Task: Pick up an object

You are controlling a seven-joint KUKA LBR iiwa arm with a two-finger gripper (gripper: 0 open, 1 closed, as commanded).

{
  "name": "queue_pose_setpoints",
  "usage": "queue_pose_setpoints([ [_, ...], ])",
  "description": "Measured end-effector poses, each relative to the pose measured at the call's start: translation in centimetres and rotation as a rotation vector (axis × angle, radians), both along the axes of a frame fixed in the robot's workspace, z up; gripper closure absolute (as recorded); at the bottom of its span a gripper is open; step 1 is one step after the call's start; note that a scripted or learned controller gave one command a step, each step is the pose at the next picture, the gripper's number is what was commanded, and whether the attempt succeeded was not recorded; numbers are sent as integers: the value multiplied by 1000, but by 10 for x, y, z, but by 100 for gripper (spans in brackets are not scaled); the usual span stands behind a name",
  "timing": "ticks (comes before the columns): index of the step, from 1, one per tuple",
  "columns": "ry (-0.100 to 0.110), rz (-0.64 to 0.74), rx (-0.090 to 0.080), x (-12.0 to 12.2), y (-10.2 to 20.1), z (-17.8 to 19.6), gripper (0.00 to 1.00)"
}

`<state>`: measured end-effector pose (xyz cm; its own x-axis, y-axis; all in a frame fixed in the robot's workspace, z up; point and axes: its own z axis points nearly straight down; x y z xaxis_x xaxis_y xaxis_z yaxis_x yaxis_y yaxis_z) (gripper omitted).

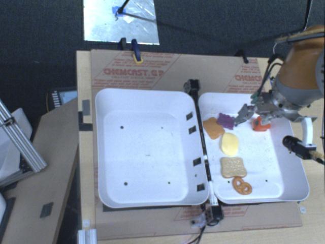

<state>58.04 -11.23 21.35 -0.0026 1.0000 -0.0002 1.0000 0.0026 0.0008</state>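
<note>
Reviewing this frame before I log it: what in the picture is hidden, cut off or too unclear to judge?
- Claw: in the camera view it is small and blurred, so its grip state cannot be read.
- Red object: the arm overlaps its upper part, so shape and contact stay unclear.
- Purple piece: too small to identify.
- Arm: cut off by the frame's right edge.
- Right bin: its far right corner lies under the arm.

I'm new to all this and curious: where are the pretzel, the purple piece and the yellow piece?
Pretzel (242,186): camera view, on its twisted middle.
Purple piece (225,120): camera view, on its top face.
Yellow piece (229,144): camera view, on its centre.
</note>
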Motion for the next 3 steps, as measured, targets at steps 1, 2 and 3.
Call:
queue_pose_setpoints([
  [1, 8, 4, 2, 8, 23, -111, 0],
  [2, -2, 1, -1, 11, 21, -93, 100],
  [3, -14, 9, 3, 2, 86, 36, 100],
])
